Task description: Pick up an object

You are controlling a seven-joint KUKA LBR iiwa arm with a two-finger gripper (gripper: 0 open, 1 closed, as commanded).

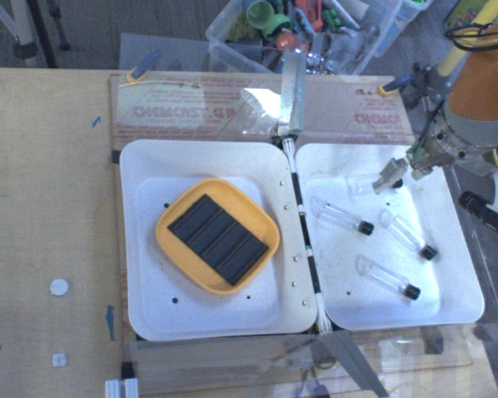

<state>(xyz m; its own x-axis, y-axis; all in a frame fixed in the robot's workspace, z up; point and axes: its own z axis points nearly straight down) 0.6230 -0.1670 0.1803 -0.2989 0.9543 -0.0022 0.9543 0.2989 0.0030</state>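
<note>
So the gripper [390, 177] hangs over the back of the right bin [461, 305], and honestly it's too blurry to tell whether it's open or gripping anything. Three clear tubes with black caps [342, 218] [407, 235] [388, 276] lie loose on the bin floor. Left bin [141, 305] holds a yellow tray [217, 235].

Three clear, black-capped tubes [345, 219] lie flat in the right bin, apparently apart; a yellow tray [217, 235] fills the left.

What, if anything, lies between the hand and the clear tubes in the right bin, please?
Nothing visible does. The hand hovers over the right bin's upper part, and bare white floor separates it from the nearest tube.
</note>
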